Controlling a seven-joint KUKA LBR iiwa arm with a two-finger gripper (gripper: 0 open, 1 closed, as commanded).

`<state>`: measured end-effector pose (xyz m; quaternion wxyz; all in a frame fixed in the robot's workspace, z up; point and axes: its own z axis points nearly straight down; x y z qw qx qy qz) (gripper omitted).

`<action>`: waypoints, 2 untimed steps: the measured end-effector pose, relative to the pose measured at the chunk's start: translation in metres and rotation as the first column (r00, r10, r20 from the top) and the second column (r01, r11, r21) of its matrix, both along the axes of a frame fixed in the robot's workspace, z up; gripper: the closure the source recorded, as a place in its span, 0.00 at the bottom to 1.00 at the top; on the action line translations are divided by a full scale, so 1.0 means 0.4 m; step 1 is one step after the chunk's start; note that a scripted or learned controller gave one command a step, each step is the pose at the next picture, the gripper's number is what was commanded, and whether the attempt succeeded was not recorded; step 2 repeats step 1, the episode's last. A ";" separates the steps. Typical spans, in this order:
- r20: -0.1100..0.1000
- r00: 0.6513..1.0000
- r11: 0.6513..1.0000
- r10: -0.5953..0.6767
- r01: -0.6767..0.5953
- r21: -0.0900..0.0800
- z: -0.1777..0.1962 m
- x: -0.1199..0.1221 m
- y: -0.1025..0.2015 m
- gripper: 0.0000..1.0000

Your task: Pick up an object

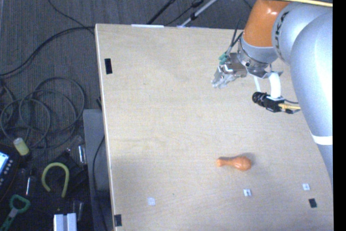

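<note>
Nothing is picked up yet: the small orange pear-shaped plastic object (234,163) lies on the pale wooden counter (162,116) at six o'clock from the end effector (221,78), whose grip state cannot be told.

No writing, brand, number or sign can be read anywhere. The desk (162,116) carries a few small black and white square markers, and they are too small and blurred to show any letters or figures.
</note>
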<state>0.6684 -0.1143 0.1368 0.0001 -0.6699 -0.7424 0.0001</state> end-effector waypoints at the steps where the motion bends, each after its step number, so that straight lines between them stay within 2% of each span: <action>1: 0.000 1.000 1.000 0.000 0.000 0.000 0.000 0.000 0.000 0.00; 2: 0.000 1.000 1.000 0.000 0.000 0.000 0.000 0.000 0.000 0.00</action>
